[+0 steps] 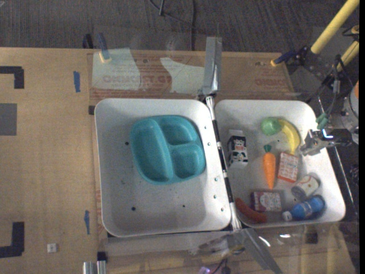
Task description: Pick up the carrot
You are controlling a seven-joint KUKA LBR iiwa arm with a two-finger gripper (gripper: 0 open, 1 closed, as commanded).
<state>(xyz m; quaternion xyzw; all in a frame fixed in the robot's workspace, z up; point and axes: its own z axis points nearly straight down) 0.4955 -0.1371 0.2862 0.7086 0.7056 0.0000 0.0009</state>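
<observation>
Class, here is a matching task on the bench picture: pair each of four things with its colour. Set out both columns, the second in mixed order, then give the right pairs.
Things:
1. carrot
2. divided plate
3. banana
4. bottle

Colours:
A. yellow
B. blue with a white cap
C. orange with a green top
D. teal

Pairs: 1-C, 2-D, 3-A, 4-B.

The plate lies in the left bin; the other three lie in the right bin.
</observation>
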